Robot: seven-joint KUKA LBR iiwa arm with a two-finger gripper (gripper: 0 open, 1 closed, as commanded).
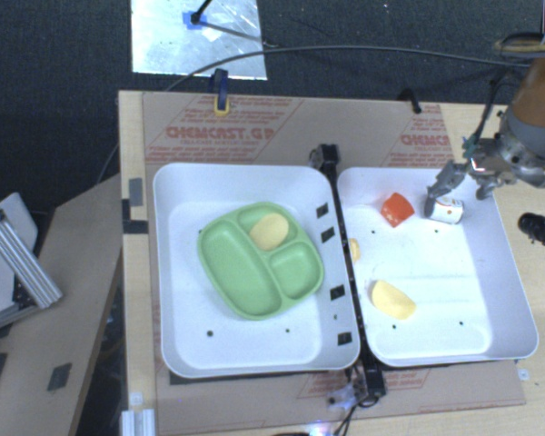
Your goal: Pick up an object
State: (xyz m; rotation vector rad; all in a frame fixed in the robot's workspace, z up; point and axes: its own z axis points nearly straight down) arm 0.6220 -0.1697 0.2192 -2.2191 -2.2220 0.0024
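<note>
My gripper [456,198] hangs over the far right part of the right bin [490,271], low above its floor. An orange-red block [397,209] lies just to the gripper's left, apart from it. A small white piece with a dark end [449,212] sits right at the gripper's tip; I cannot tell whether it is loose or part of the gripper. A yellow lump [392,300] rests nearer the bin's front. A tiny yellowish bit [354,248] lies by the divider.
The left bin [186,334] holds a green divided plate [241,280] with a pale yellow object [271,232] in its far compartment. Black clips [327,234] line the rim between the bins. A cardboard sheet [282,125] underlies both bins.
</note>
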